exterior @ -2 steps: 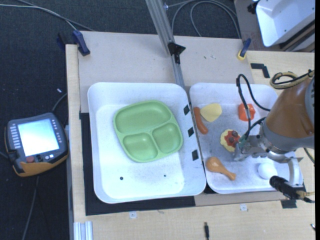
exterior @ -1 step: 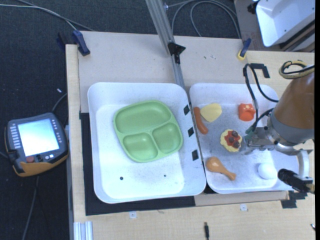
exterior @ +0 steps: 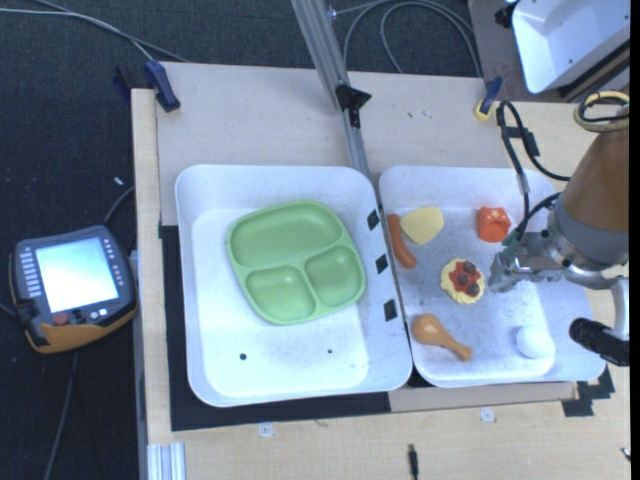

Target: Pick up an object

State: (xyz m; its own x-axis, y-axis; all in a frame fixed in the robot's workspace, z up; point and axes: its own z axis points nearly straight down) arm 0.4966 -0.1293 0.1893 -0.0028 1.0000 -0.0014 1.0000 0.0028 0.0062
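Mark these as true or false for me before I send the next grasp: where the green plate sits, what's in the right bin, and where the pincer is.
1. The green divided plate lies in the left bin. True.
2. The hot dog rests on the green plate. False: it lies in the right bin, near that bin's left wall.
3. The pincer is over the right bin, beside the small pizza. True.
4. The drumstick is clamped in the pincer. False: it lies on the bin floor, apart from the pincer.
5. The white egg lies in the left bin. False: it is in the right bin.
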